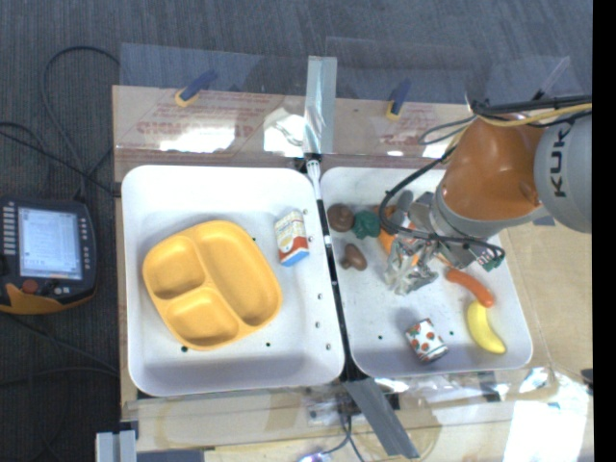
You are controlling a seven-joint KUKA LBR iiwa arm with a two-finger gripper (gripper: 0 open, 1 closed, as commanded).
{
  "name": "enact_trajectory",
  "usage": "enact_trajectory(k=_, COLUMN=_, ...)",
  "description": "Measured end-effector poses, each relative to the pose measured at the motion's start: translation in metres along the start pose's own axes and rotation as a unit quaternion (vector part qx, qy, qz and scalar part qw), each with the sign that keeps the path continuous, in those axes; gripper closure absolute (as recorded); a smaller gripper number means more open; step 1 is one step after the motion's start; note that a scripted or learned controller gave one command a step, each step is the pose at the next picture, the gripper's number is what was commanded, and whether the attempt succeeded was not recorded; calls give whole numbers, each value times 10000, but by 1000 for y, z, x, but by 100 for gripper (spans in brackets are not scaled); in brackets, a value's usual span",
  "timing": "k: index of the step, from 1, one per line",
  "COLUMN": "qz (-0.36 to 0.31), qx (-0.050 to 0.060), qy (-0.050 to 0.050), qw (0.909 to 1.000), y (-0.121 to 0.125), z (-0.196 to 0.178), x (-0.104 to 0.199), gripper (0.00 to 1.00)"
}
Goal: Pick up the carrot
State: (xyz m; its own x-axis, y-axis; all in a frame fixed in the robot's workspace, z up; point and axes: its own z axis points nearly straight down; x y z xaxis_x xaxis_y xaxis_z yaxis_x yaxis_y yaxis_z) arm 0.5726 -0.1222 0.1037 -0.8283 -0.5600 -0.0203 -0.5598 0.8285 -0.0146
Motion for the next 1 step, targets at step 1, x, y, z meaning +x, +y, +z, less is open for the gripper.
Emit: enact_trajectory(k=1, qz=-1448, qx=-81, qy=65, qw=9894, y=79, z=-82, x=-11, gripper=100)
